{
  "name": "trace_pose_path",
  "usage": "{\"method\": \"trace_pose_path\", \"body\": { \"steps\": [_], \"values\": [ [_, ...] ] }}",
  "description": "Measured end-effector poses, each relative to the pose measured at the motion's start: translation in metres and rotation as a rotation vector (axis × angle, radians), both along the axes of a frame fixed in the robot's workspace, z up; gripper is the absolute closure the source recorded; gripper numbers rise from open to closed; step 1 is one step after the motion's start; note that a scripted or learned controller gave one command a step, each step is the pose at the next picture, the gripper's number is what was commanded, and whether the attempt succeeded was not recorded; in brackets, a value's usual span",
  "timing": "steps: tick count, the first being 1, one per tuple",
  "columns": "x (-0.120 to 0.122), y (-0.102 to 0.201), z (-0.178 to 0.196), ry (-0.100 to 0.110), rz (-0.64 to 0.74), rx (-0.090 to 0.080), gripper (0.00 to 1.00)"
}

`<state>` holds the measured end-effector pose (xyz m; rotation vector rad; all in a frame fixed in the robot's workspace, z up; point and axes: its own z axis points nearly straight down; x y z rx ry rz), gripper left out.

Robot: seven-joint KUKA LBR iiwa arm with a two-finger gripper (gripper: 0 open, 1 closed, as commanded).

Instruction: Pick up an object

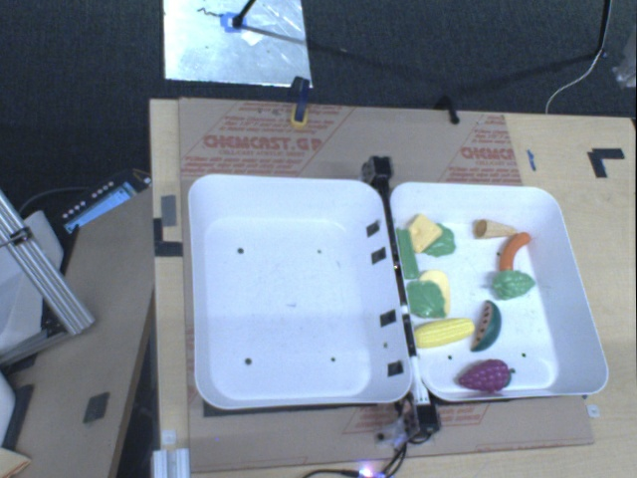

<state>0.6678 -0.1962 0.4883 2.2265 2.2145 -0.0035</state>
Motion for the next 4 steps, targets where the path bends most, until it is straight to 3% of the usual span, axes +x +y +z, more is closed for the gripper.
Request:
{"method": "trace_pose_path", "body": {
  "steps": [1,2,3,4],
  "values": [
    [0.001,0.036,0.050,-0.008,0.012,0.001,1.00],
    [0.000,0.087,-0.133,0.011,0.013,0.006,1.00],
    [0.001,0.143,-0.048,-0.011,0.016,0.004,1.00],
    [0.001,0.180,-0.017,-0.007,0.013,0.003,1.00]
  ]
}}
